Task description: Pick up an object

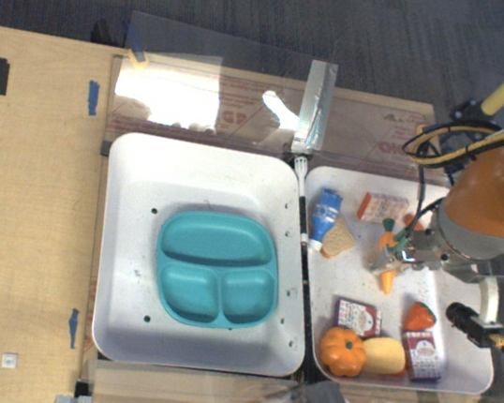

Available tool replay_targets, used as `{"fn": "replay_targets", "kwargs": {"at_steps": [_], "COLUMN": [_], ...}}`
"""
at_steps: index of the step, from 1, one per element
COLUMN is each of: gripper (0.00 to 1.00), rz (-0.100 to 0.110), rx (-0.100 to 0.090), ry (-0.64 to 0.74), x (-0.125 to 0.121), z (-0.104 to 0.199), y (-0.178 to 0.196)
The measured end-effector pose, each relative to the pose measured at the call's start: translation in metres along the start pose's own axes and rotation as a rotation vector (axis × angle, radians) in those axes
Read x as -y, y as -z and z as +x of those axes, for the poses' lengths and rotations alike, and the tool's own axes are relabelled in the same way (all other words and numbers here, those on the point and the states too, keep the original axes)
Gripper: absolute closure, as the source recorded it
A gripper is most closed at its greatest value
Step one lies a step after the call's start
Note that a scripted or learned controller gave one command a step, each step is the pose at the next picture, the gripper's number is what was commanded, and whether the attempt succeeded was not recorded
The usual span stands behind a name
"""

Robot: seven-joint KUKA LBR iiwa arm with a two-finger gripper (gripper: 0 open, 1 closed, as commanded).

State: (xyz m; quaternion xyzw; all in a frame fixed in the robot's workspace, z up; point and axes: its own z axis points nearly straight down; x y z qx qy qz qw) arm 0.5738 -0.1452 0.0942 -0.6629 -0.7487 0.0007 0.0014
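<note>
Nearest the camera, along the right bin's (480, 379) front wall, lie a small orange pumpkin (343, 351), a yellow piece (385, 355), a purple-and-white packet (423, 355) and a dark red packet (356, 316): loose toys crowded into one bin as candidates for picking. A red strawberry-like piece (419, 317) sits just behind. Mid-bin, the hand (401, 252) hangs low over a small orange piece (387, 281); whether it is apart or together cannot be told. Farther back lie a tan wedge (337, 243), a blue tube (325, 213) and a red-and-white box (383, 208). Leftward, the other bin (120, 317) carries a teal divided tray (217, 267), probably a destination.
</note>
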Motion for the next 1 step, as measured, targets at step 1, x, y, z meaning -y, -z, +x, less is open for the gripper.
{"fn": "replay_targets", "kwargs": {"at_steps": [1], "gripper": [1.0], "rz": [-0.007], "rx": [0.0], "ry": [-0.116], "x": [-0.0556], "z": [0.0542], "y": [0.0911]}}
